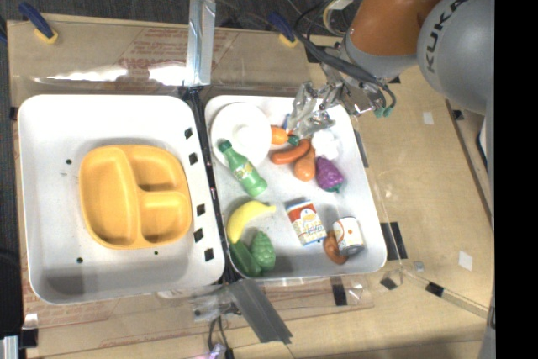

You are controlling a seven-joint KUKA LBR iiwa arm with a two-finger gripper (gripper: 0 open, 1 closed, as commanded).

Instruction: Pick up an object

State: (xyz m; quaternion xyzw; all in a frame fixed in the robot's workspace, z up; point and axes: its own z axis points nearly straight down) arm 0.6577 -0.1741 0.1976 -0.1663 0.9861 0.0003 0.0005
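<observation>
Overhead slanted camera view of a bench with two shallow white bins side by side. The grey arm with its orange band reaches in from the right, and its gripper (308,118) hangs low over the upper part of the right bin (376,219), just above a tight cluster of toy food. Whether the metal fingers are spread or closed cannot be told from here, and nothing is clearly seen between them. No single target is named; the nearest candidates are an orange carrot-like piece (280,135), a red sausage-like piece (291,153), an orange-brown piece (303,166), a white piece (327,146) and purple grapes (330,174), all touching or nearly touching. The likely trouble is this crowding: the fingers may land on two pieces at once, push one aside, or close on a rounded edge that slips out. Farther down the bin lie a green bottle (243,167), a white plate (238,128), a yellow banana (246,219), a green vegetable (255,253), a small carton (306,223) and a can (348,234), well apart from the gripper. The left bin (42,181) holds a yellow divided tray (135,196)
</observation>
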